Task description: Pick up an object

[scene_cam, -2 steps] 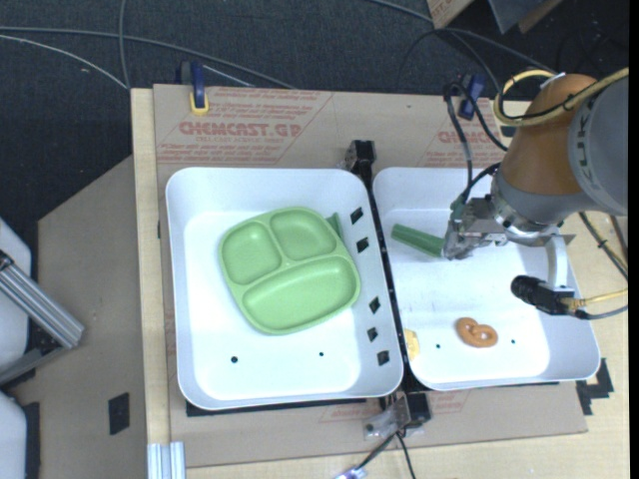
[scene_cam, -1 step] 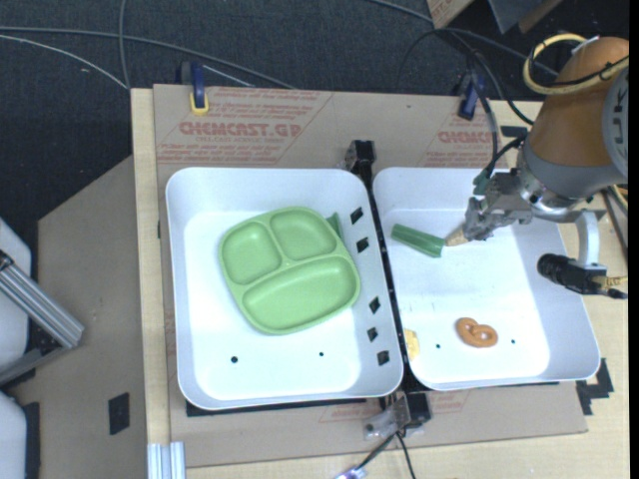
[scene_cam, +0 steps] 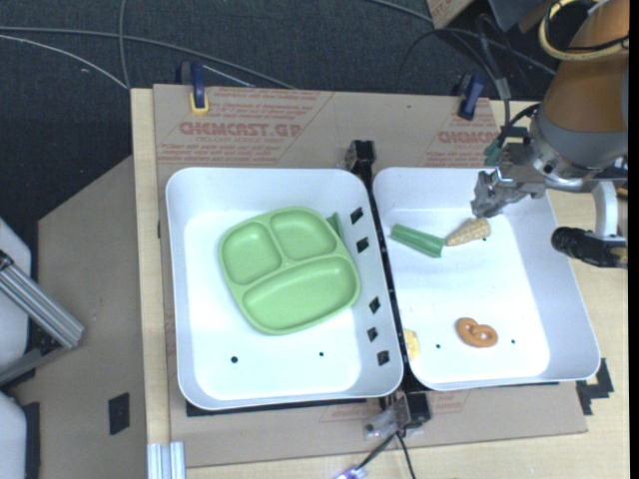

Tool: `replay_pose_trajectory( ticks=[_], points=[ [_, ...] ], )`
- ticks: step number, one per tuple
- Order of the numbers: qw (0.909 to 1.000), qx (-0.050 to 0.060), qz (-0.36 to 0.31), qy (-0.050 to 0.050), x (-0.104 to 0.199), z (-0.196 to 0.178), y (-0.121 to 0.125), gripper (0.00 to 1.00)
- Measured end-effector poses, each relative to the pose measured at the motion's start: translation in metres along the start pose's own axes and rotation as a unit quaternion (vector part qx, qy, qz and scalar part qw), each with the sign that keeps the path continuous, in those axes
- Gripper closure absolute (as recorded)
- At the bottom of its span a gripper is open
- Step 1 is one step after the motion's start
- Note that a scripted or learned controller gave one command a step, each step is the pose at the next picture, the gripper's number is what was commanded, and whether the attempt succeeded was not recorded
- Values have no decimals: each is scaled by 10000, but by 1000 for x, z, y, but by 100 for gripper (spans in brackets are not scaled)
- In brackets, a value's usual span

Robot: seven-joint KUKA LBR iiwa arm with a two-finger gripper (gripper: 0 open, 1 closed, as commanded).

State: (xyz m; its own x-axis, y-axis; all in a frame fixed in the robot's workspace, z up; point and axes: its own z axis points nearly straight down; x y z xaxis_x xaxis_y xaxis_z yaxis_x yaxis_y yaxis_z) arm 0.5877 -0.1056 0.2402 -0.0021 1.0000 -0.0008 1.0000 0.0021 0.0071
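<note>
In the right bin (scene_cam: 539, 297) a green wedge-shaped piece (scene_cam: 416, 239) lies at the upper left, tip to tip with a tan cone-like piece (scene_cam: 469, 233). An orange pretzel-shaped piece (scene_cam: 476, 333) rests near the bin's front. A small yellow bit (scene_cam: 410, 343) sits at the bin's front left edge. My gripper (scene_cam: 488, 200) hangs at the back of the right bin, just above and right of the tan piece. I see nothing held in it.
The left bin (scene_cam: 200, 347) holds a green divided plate (scene_cam: 290, 268). A black divider with clips (scene_cam: 371, 267) runs between the bins. The arm's orange band (scene_cam: 589, 78) and grey wrist hang above the right bin's back right corner.
</note>
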Motion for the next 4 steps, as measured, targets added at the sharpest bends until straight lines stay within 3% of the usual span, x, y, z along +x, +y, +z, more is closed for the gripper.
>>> replay_pose_trajectory(
  ticks=[1, 3, 4],
  points=[
    [10000, 3, 3, -1, 0, -51, 2, 100],
    [10000, 55, -14, 17, 89, -33, -23, 100],
    [10000, 59, -15, 19, 138, -24, -49, 100]
  ],
)
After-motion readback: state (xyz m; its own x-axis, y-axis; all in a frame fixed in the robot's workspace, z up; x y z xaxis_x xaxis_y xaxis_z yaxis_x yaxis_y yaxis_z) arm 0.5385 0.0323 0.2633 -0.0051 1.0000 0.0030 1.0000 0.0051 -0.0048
